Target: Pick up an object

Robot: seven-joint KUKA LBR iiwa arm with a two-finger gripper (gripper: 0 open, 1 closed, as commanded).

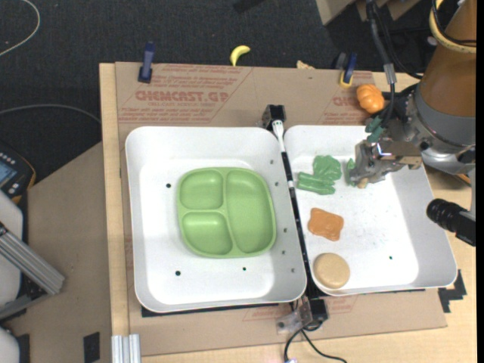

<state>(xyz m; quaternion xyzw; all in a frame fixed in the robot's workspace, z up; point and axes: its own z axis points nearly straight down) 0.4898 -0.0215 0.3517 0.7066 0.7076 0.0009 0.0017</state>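
While I watch from the overhead camera, the biggest thing I see is the brown cardboard-covered bench (189,89), printed with red lettering along its far edge. On it sit two shallow white plastic bins side by side: the left bin (151,203) and the right bin (408,255), their inner rims touching down the middle. The grey arm with its orange band (450,66) reaches in over the right bin's far right corner. Inside the left bin, roughly at its centre, lies a pale green three-compartment plastic plate (227,212), flat and upright. The metal two-finger gripper (363,178) hangs low over the far part of the right bin, just beside a green leafy toy vegetable (321,175) that lies toward that bin's far left corner; I see the toy to the gripper's left and not between its fingers, and I cannot tell whether the fingers are spread or closed. Nearer me along the right bin's left edge lies an orange chunky toy food piece (326,224), and near the bin's front left corner sits a tan round toy bun (331,270), the two close but apart. On the bench past the right bin's far edge rests a small orange round toy (370,97), beside a blue clamp (348,68); another blue clamp (146,61) grips the bench's far left edge, and a small yellow curved toy (240,54) lies at the far edge between them.
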